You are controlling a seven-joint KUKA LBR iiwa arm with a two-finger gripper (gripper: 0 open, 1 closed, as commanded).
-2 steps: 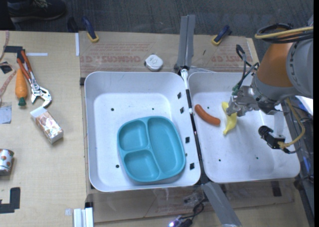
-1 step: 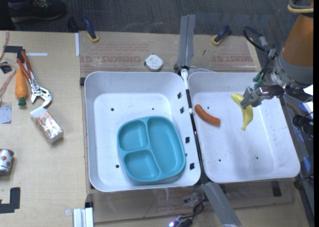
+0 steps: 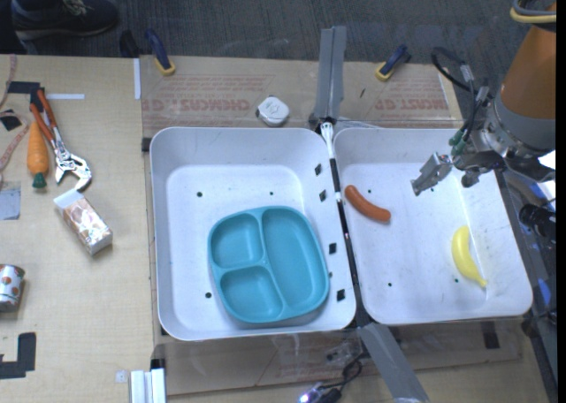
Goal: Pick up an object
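Right bin (image 3: 416,300): sausage (image 3: 366,203) toward nine o'clock, banana (image 3: 466,257) toward four. Gripper (image 3: 445,171) hovering between them near twelve (nothing in its fingers). Left bin (image 3: 177,216): teal divided plate (image 3: 265,263).

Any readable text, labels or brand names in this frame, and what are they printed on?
Faint red print on the cardboard sheet behind the bins: reads roughly "CHEMOPS", upside down and uncertain.
Small box on the bench: wrapper print too blurred to read.
Can at the left edge: markings too small to read.

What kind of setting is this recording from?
Probably a robotics lab bench: two white bins clamped onto a board, toy food such as a banana, and pliers lying alongside.
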